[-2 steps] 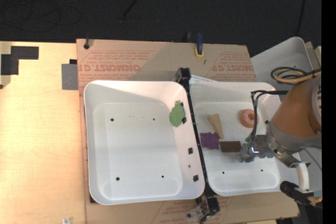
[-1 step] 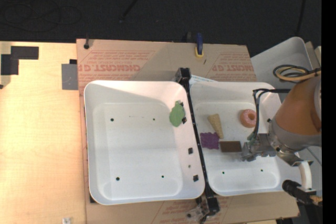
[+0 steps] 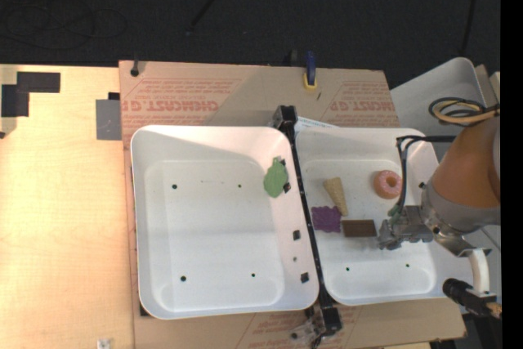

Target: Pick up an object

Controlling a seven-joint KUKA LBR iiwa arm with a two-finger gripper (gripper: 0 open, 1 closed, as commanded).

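Crowding is the main risk: the end effector (image 3: pixel 391 239) sits low in the right bin (image 3: pixel 368 290), and the brown block (image 3: pixel 358 228) lies just beside it toward the left bin (image 3: pixel 212 298), with the purple piece (image 3: pixel 326 218) touching or nearly touching the block's far side. A closing grasp could, I judge, shove the block into the purple piece rather than trap it, or catch both. Whether the end effector is released or clenched I cannot tell from this slant; nothing is visibly held. The tan cone (image 3: pixel 335 191) lies beyond the block, up and away. The pink ring (image 3: pixel 386 183) lies near, directly above the end effector, close to the black cable (image 3: pixel 406 176), which could snag on it. The green object (image 3: pixel 276 177) lies well apart, in the left bin.
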